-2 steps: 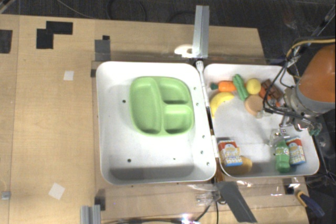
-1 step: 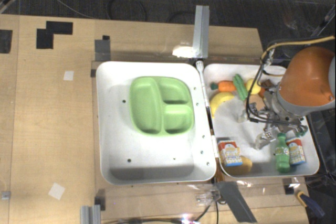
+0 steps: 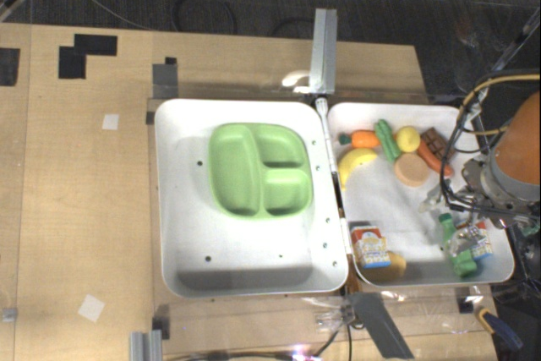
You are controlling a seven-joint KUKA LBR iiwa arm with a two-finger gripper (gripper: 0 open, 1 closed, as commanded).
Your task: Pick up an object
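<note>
The right bin (image 3: 397, 211) holds several toy foods: an orange carrot (image 3: 365, 139), a green cucumber (image 3: 387, 139), a yellow lemon (image 3: 408, 139), a banana (image 3: 355, 162), a tan round disc (image 3: 412, 171) and a brown piece (image 3: 432, 141). A red and white carton (image 3: 369, 245) lies at the front beside a yellow piece (image 3: 385, 265). My gripper (image 3: 457, 221) reaches down at the bin's right side, over a green piece (image 3: 446, 226), a small printed box (image 3: 478, 246) and another green piece (image 3: 464, 266). Cables and the wrist hide its tips.
The left bin (image 3: 182, 207) holds a green divided plate (image 3: 258, 169). A metal post (image 3: 324, 51) stands behind the seam between the bins. The arm's orange band (image 3: 520, 139) and its cables overhang the right bin's right rim.
</note>
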